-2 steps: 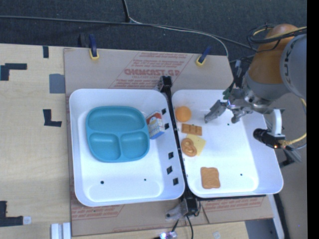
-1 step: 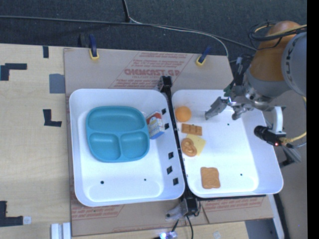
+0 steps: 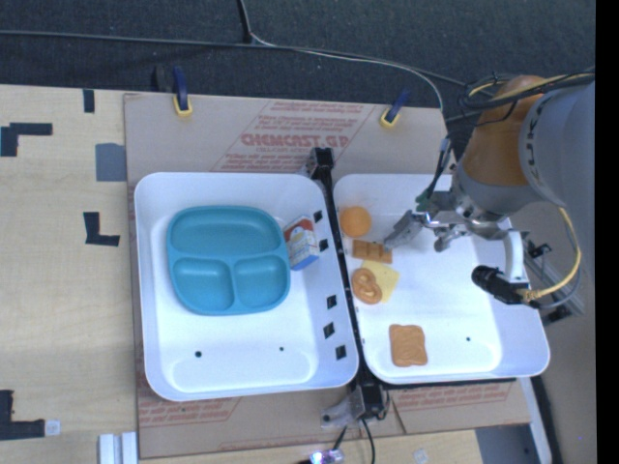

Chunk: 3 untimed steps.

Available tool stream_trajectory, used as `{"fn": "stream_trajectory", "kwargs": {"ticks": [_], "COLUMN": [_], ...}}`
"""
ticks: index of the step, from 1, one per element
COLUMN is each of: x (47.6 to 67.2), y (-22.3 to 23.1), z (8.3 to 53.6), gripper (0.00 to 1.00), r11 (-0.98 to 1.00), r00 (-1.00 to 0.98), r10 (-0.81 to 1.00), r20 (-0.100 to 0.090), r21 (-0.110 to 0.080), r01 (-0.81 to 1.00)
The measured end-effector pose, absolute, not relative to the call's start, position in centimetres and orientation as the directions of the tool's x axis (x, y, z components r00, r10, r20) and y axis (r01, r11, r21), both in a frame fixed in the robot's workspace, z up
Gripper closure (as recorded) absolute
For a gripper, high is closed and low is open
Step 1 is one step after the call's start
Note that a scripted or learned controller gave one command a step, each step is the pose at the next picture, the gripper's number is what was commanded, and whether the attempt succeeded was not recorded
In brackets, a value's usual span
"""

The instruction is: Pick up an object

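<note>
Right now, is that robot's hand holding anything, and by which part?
Nothing is held. The hand hangs above the right bin, with nothing between its fingers.

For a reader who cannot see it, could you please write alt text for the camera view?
A grey robot arm's gripper hovers over the right bin, near an orange ball, a brown snack piece, a pretzel and a toast slice. The left bin holds a blue divided plate and a small carton.
</note>
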State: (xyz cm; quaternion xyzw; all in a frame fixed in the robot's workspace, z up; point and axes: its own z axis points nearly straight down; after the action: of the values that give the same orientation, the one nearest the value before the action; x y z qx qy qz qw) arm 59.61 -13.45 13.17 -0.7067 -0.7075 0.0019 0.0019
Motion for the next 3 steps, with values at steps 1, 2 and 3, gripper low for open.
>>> {"fn": "stream_trajectory", "kwargs": {"ticks": [1,2,3], "x": [59.6,59.7,60.3], "y": [-13.4,-13.4,-13.4], "z": [8.3,9.6,15.9], "gripper": [0.00,1.00,1.00], "r11": [0.001,0.002,0.002], "r00": [-0.001,-0.002,-0.002], "r10": [1.000,1.000,1.000], "r20": [-0.001,-0.003,-0.001], "r21": [-0.001,0.003,0.004], "r01": [1.000,1.000,1.000]}}
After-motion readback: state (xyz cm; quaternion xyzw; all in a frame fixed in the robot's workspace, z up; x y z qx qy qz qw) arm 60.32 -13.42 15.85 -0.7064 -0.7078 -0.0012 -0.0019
